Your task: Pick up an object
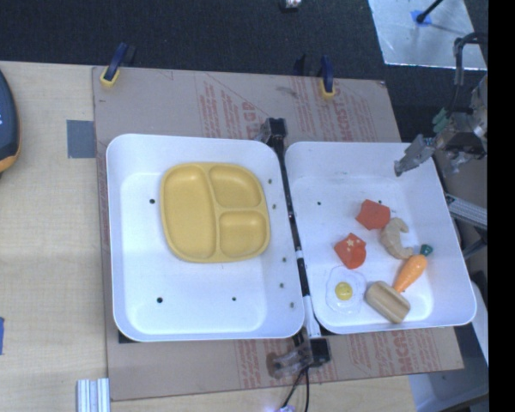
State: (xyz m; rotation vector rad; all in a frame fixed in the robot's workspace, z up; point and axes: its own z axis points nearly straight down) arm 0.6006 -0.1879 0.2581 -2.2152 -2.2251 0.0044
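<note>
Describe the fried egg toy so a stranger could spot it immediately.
Look at the right bin, the one without the yellow divided tray. Along its near edge, towards the seam between the two bins, lies the fried egg, just left of the tan wooden cylinder and below the red star block. It is the only flat piece: white, almost blending into the bin, with a yellow yolk.

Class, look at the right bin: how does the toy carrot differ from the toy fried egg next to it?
The carrot is orange with a small green top; the fried egg is white with a yellow yolk. The carrot is long and tapered, lying at a slant; the egg is flat and roundish. The carrot lies nearer the bin's right wall, the egg nearer its left wall. Both rest on the floor of the right bin, near its front.
</note>
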